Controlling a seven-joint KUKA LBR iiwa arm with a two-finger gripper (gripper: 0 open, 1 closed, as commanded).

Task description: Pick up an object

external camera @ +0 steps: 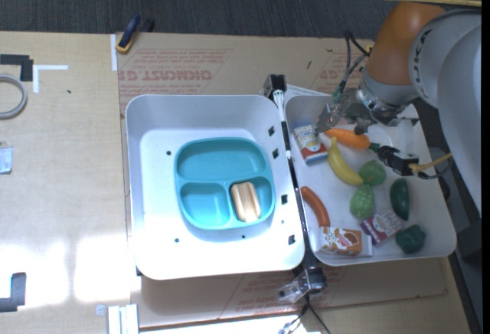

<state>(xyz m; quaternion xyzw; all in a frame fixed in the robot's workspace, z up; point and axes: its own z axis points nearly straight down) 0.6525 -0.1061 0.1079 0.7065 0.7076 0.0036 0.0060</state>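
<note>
The grey arm with its orange band (pixel 406 30) is seen reaching in over the far end of the right-hand shallow white bin (pixel 436 237), and its two-finger gripper (pixel 342 119) is hung just above the bin's far corner. Whether anything is held, or how the tool is set, cannot be told, since the tip is lost among dark cabling and wrist hardware. The nearest candidate for picking is judged to be the orange carrot-shaped toy (pixel 348 138), which lies directly beneath and slightly toward the near side of the tool, its long axis running across the bin from left to right. Just beside it, toward the camera, a yellow plastic banana (pixel 342 164) is laid at a slant. In the left-hand white bin (pixel 149 194) a teal divided plastic tray (pixel 199 171) is set, and a tan bread-roll toy (pixel 245 201) is lodged in its near right compartment. The right bin is also seen to hold a red sausage-shaped toy (pixel 315 206), a small printed carton (pixel 308 144), a brown snack packet (pixel 342 241), a bumpy green vegetable toy (pixel 362 201) and a dark green pepper-like toy (pixel 411 237).
</note>
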